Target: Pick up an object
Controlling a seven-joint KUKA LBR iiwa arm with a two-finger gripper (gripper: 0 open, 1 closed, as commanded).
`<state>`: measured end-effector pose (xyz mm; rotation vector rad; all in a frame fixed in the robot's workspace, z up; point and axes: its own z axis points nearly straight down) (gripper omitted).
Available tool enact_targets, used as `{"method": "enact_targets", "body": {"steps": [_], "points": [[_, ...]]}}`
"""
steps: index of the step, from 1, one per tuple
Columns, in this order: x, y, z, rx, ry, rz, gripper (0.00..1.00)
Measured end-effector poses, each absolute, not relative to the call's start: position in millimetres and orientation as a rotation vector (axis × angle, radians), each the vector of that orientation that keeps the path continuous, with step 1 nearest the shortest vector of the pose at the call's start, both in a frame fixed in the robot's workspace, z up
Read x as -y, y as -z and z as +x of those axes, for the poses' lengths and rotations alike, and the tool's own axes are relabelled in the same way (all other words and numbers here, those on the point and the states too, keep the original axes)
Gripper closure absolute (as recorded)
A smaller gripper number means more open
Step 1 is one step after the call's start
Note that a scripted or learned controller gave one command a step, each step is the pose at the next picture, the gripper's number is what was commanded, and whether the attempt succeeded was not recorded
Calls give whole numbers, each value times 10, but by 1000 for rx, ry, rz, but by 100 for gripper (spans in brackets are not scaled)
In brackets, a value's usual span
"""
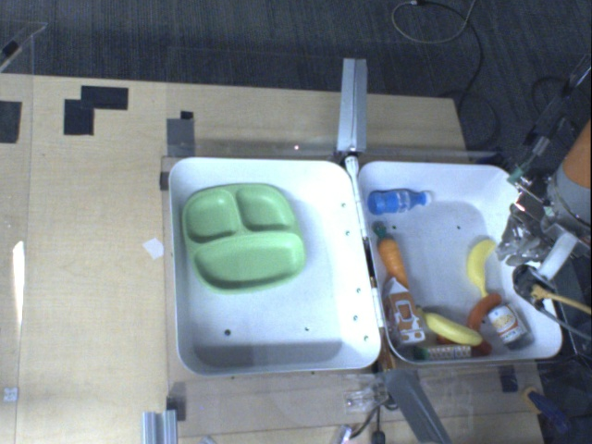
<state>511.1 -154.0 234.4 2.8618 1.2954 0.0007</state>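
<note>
Jaws poised over the right bin's [462, 178] far right edge, grip state impossible to tell, perhaps nothing held. Just left, a yellow banana [477, 263]; below, a small jar [504, 323], second banana [451, 328], carton [403, 314], carrot [393, 258]. Blue bottle [398, 200] up top. Green divided plate [244, 236] in left bin [268, 345].

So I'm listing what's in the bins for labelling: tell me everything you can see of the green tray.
The green tray is pale green, looks like smooth moulded plastic, with rounded corners and three hollows: two small ones at the far side, one long one nearer the camera. It lies flat, open side up and slightly turned, in the far-left part of the left bin, touching nothing but the floor.
</note>
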Motion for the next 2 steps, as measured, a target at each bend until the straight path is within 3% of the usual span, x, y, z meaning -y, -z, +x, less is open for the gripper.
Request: {"method": "enact_targets", "body": {"steps": [1,2], "points": [[1247,-2311,5561,-1045,-2,2962,100],[1631,-2371,5146,-680,-2,3067,100]]}}
